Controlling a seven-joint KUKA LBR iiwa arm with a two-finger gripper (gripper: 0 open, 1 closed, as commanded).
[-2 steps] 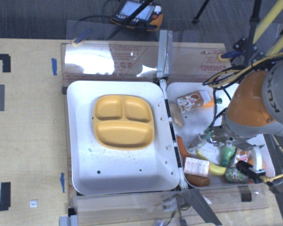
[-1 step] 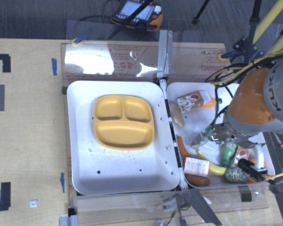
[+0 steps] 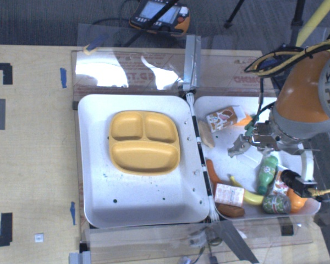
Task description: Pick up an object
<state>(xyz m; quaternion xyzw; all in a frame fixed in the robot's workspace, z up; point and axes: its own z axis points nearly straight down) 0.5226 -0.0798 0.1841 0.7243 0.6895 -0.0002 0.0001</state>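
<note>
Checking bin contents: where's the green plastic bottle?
The green plastic bottle lies in the right white bin, below the gripper, above the yellow banana.

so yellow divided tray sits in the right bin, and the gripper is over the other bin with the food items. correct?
Not quite. The camera view shows the yellow divided tray in the left bin, not the right one. The rest holds: the gripper is over the right bin, among food items such as the green bottle and the banana.
</note>
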